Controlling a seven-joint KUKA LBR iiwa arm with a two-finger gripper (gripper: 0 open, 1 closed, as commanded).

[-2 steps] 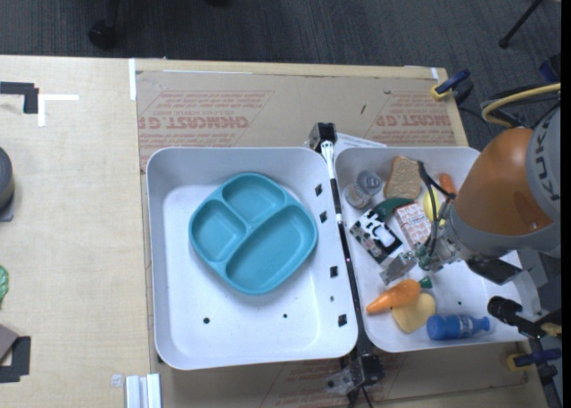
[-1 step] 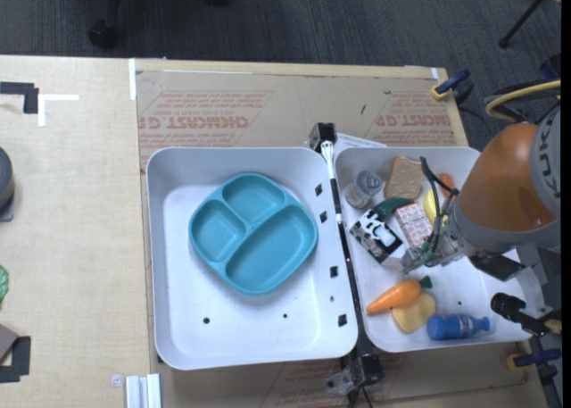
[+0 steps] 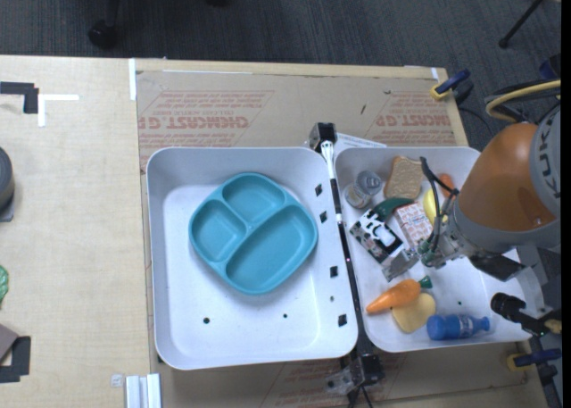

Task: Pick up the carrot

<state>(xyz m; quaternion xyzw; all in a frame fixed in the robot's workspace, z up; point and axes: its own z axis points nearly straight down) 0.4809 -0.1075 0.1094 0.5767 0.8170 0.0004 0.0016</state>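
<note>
The carrot is orange with a small green tip on its right end. It lies flat near the front of the right bin, pointing left toward the divider. The gripper hangs below the grey and orange arm, just above and to the right of the carrot, among the clutter in the middle of that bin. The arm's body hides much of the gripper, and nothing is visibly held in it.
A yellow round piece and a blue bottle lie close to the carrot. Behind it are a black-and-white box, a red-patterned packet, a can and a bread slice. The left bin holds a blue divided plate.
</note>
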